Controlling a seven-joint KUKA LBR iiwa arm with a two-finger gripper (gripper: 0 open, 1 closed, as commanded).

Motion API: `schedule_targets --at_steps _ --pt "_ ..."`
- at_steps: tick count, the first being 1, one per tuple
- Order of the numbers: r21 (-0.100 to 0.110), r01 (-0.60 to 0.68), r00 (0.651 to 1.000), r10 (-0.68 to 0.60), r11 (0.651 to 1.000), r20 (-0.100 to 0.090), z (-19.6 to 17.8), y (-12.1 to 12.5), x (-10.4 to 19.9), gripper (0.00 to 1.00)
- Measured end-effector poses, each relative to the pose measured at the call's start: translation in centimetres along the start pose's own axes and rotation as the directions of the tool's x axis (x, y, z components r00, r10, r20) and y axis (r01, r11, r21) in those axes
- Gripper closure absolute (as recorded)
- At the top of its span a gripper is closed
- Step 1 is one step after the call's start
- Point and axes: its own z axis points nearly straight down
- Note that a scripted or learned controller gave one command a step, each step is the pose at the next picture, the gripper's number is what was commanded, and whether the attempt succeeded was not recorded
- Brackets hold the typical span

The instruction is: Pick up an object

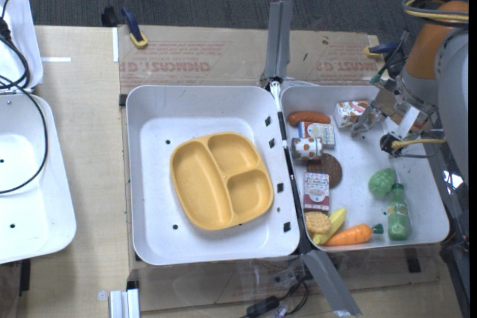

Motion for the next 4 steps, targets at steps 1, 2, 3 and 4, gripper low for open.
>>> schedule_targets --at_steps 1,2,3,4 --pt "-0.051 -0.121 0.993 0.120 0.991 -0.013 -3.5 0.2 -0.6 0.00" --pt "-0.070 -0.565 0.825 0.560 0.822 -0.074 -12.5 -1.6 1.5 0.00" --pt "-0.079 -0.429 0.903 0.425 0.900 -0.061 -12.5 -5.2 5.2 0.00" --pt "-0.084 -0.355 0.935 0.351 0.931 -0.055 -0.4 -4.7 6.3 0.00"
